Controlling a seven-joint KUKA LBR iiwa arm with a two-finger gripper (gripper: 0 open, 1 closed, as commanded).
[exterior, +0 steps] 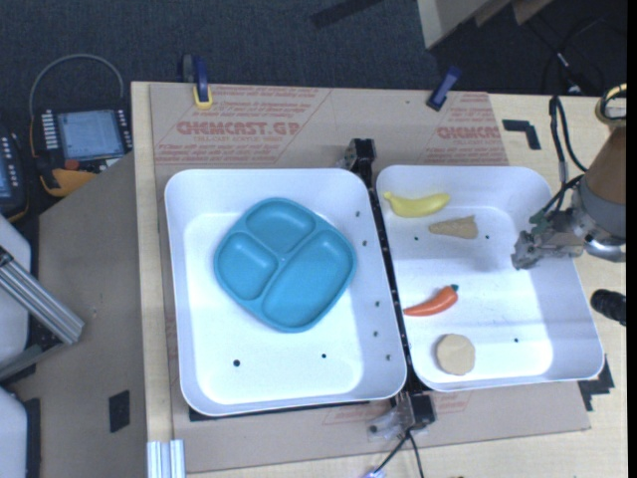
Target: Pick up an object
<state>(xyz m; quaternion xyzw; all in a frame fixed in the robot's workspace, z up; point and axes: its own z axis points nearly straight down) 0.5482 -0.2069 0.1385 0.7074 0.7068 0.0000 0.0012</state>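
right bin (567, 357) | chili pepper (431, 303) long axis left-right, stem upper right

arm (609, 192) cut off at right edge; claw (528, 250) fingers — too small to tell

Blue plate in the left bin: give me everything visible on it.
The blue plate is a rounded-square divided dish in plain light blue, and it looks like moulded plastic. Raised ridges split it into three compartments: two smaller ones toward the far-left side and one larger one on the near-right. It lies flat and right side up, turned at an angle to the bin walls, around the middle of the left bin. It rests on the bin floor, and no other object touches it.
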